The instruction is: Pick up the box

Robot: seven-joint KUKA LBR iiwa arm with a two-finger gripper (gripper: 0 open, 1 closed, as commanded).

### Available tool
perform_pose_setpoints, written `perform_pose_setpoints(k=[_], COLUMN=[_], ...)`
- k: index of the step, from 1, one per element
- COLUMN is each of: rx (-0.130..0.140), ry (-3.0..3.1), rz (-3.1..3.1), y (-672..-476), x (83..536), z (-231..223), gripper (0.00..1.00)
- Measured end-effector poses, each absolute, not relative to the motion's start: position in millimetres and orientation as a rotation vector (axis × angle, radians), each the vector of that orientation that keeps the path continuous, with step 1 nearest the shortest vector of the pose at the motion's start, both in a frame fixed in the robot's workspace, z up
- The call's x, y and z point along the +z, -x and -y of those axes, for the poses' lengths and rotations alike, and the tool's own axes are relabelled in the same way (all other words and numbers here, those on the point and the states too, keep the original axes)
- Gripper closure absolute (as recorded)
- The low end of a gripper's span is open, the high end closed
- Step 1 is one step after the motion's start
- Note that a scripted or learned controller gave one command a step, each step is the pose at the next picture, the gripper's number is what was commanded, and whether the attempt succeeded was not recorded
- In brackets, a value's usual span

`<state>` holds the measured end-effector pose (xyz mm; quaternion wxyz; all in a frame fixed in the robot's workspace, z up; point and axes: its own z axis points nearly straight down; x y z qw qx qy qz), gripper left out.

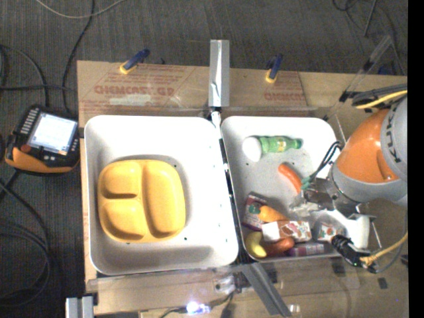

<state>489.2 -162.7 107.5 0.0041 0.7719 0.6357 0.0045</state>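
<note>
A small white and red box (pixel 287 230) lies flat near the front of the right bin (pixel 265 128), among other items. A second small red carton (pixel 326 231) lies just to its right. My gripper (pixel 311 195) hangs over the right side of this bin, up and to the right of the white and red box and apart from it. Nothing shows in its grasp. The grey wrist and orange band (pixel 368 152) rise behind it to the right.
The right bin also holds a green bottle (pixel 273 144), an orange carrot (pixel 289 175), a dark pouch (pixel 254 210), a yellow banana (pixel 256 245) and a purple item (pixel 305 249). A yellow divided plate (pixel 141 198) fills the left bin (pixel 99 128).
</note>
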Motion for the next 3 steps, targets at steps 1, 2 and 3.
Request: perform_pose_setpoints(k=[1,2,3], rx=[0.014,0.011,-0.005], ry=[-2.419,-2.450,-2.386], rz=[-1.992,-1.969,-2.046], y=[-489.2,-511.3,-483.1], x=[107,89,119], z=[163,198,159], gripper=[0.00,0.00,0.00])
